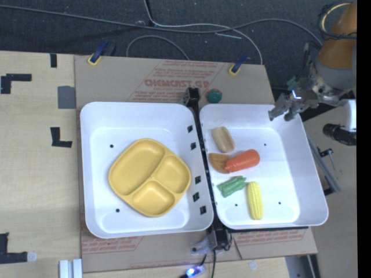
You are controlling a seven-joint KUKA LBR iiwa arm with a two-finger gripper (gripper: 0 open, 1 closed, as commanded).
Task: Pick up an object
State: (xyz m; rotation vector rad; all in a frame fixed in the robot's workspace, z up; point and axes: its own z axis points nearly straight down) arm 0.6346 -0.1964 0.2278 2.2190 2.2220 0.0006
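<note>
The gripper [285, 110] hangs over the right bin's [301, 155] upper right rim (jaw state: I cannot tell), nothing held; the carrot [243, 161] lies mid-bin among other food, presumably awaiting picking.

Glossy yellow plastic tray [149, 177], smooth white bins [93, 155]

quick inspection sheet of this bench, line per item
surface: cardboard sheet under two white bins, left bin, right bin
job's things: bread roll, carrot, green bean, corn cob in right bin
clutter: yellow divided plate in left bin; teal ball behind the bins
grippers: hand over right bin's far right corner, holding nothing
cables: black cables behind the bench
surroundings: dark floor
</note>
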